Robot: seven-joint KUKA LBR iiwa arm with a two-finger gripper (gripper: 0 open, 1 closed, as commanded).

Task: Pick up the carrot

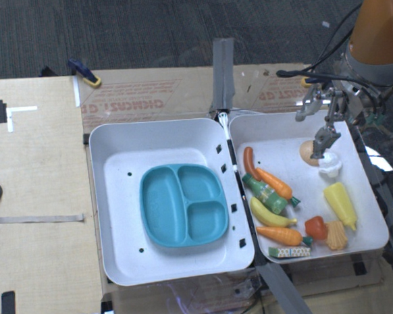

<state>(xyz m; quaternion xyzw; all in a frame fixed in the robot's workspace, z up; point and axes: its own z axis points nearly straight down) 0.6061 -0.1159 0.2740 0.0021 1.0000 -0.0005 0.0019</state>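
So the gripper point(325, 140) hangs over the right bin's point(369, 193) far corner, just above the egg point(308, 152); can't tell the finger state. Two carrots: one point(274, 181) lies slanted mid-bin against the green bottle point(267, 193), one point(280, 234) near the front wall beside the banana point(269, 213). Probably a scatter, all flat. Front carrot has less room: wall, tomato point(315, 227). Left bin holds a blue plate point(185, 204)

carrot point(274, 181) | orange | lying diagonally | right bin, on green bottle
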